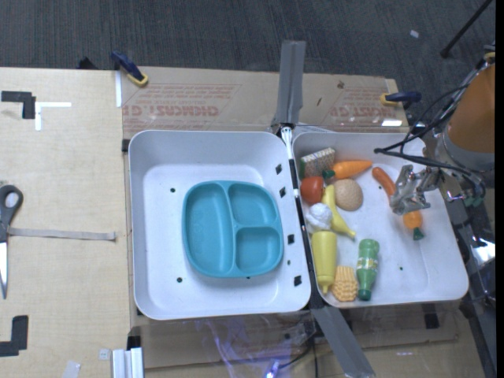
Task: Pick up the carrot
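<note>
Two white bins (150, 235), one teal plate (233, 228), two carrots (351, 167), one green bottle (367, 268), one tomato (313, 188)

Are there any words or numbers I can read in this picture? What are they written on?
Red print on the cardboard sheet behind the bins: there are letters, but they are upside down and too blurred to read.
More red print on the cardboard behind the right bin: also too blurred to read.
Green bottle: any label is too small to read.
I can read no numbers or signs elsewhere.
</note>
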Action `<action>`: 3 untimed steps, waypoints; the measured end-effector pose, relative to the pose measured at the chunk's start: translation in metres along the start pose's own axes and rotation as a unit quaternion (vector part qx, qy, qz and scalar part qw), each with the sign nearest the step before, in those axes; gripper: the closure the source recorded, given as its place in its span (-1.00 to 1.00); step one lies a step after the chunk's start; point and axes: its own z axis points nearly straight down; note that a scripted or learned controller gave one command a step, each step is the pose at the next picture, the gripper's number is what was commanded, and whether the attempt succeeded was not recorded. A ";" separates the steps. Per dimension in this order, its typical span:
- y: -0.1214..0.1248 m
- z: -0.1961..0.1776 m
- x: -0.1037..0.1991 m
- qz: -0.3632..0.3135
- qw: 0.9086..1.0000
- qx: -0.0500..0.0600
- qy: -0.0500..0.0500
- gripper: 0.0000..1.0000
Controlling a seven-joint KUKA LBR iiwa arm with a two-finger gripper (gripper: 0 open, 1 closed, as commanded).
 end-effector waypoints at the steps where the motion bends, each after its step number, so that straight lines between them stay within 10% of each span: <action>1: 0.000 0.000 0.000 0.000 1.000 0.000 0.000 -1.00; 3: -0.002 0.023 -0.016 -0.139 0.990 -0.006 0.005 -1.00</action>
